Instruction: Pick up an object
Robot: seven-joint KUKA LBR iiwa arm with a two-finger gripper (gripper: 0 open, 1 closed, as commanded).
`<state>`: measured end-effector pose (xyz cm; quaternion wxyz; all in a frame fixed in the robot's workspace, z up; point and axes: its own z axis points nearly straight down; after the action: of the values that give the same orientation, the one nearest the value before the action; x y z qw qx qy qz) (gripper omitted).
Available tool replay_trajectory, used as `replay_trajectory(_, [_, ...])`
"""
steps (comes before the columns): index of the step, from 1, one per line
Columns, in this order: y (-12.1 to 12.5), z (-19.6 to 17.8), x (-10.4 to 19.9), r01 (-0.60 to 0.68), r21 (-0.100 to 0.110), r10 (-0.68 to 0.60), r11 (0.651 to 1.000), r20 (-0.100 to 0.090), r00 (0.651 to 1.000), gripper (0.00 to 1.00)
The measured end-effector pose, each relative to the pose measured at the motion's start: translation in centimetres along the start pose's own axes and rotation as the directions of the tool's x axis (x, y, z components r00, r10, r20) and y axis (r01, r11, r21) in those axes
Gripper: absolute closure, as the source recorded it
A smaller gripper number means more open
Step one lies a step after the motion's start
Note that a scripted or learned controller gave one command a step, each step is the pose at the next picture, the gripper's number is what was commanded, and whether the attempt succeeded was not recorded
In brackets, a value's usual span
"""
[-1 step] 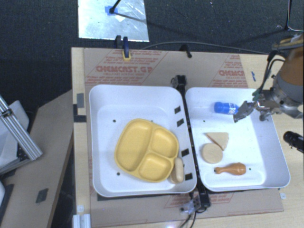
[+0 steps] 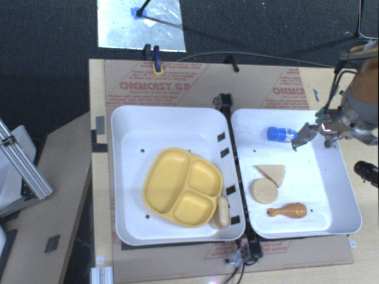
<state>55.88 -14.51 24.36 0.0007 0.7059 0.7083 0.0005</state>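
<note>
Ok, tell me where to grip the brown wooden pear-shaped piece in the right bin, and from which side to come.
Probably best to take the brown wooden pear-shaped piece across its rounded bulb, coming straight down from above. It lies flat on its side, thin stem end pointing left, apart from the round tan disc above it. The right bin's front wall sits close below, so closing across the bulb needs care there. The gripper is near the blue object.

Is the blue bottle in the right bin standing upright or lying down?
Lying down: the small blue plastic bottle rests on its side on the right white bin's floor.
</note>
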Motion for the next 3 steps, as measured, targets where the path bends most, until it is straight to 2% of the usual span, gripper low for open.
replay_trajectory(1, [0.2, 6.2, 0.1, -0.002, 0.003, 0.002, 1.000, -0.001, 1.000, 0.00])
replay_trajectory(3, [0.4, 15.2, 0.7, -0.002, 0.000, 0.002, 1.000, -0.004, 1.000, 0.00])
